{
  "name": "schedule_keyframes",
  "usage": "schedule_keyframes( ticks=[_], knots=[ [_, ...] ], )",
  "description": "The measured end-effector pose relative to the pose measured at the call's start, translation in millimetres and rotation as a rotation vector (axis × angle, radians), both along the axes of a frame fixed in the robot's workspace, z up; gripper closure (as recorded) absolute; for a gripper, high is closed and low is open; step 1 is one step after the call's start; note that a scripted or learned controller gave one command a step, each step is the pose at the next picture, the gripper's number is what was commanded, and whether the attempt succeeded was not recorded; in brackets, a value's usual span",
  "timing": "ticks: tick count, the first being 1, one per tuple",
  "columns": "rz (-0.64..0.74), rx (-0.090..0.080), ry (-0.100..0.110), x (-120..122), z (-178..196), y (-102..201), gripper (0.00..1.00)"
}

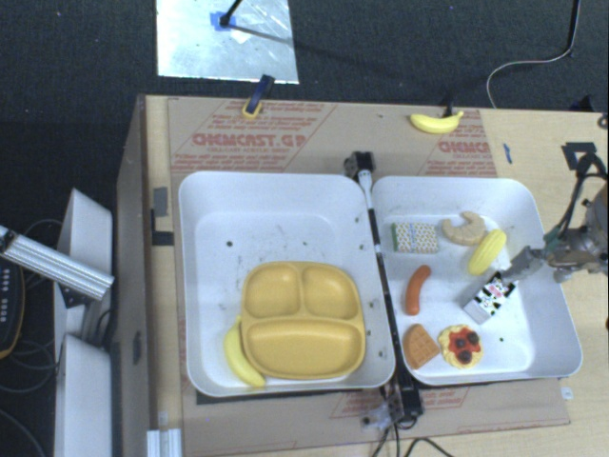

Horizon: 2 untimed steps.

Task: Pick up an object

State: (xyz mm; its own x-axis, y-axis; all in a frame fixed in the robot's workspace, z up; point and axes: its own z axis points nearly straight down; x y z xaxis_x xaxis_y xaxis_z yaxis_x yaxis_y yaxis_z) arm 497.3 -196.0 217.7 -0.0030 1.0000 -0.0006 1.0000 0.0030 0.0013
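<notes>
The right bin (547,346) holds several toy foods: a checkered block (415,237), a tan croissant (464,228), a yellow banana-like piece (487,251), a red sausage (416,288), a black-and-white cow-pattern carton (489,298), a brown waffle piece (420,346) and a small pizza with dark toppings (461,345). My gripper (525,262) reaches in low over this bin's right side. Its tip is just above and right of the carton, close to it or touching it. Nothing shows held in it.
The left bin (205,246) holds a yellow divided tray (303,319) with a yellow banana (240,354) along its lower left edge. Another banana (435,120) lies on the bench behind the right bin. A black clamp (361,166) sits where the bins meet.
</notes>
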Motion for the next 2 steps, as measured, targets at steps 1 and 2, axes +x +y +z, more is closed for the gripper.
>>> schedule_keyframes(
  ticks=[1,2],
  knots=[
    [0.0,0.001,0.001,39,-61,44,0.0],
    [0.001,-0.01,-0.023,13,-113,22,0.0]
  ],
)
